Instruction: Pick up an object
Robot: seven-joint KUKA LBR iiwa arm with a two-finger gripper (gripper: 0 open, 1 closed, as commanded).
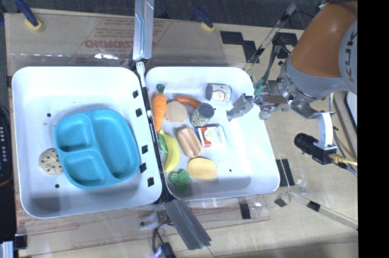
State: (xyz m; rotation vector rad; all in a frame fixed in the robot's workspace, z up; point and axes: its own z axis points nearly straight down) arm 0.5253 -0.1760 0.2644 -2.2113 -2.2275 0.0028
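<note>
The gripper [242, 106] hangs over the right part of the right bin [255, 153], reaching in from the arm [322, 50] on the right. Nothing is seen between its fingers, and whether they are spread or closed cannot be told from this slanted view. It stands just right of a small can [219, 93] lying at the far side of the bin; probably this can, or the dark-capped jar [202, 114] next to it, is the nearest thing to take, because both lie close to the gripper's tip.

The other objects are crowded against the left wall of this bin: a carrot [158, 111], a round bun [176, 112], a red sausage [188, 101], a hot dog [189, 142], a small carton [213, 136], a banana [172, 153], a lemon [202, 169] and a green piece [179, 178] at the near corner. They touch each other, so a grasp there would likely disturb a neighbour.

The left bin [30, 190] holds a blue divided plate [97, 147] with a cookie [51, 161] just beside it on the left.

On the clear panel [109, 38] behind the bins there is red printed writing, but it is too faint to read surely. The labels on the can and the carton are too small to read. The arm shows large letters at the right, cut off by the edge.
</note>
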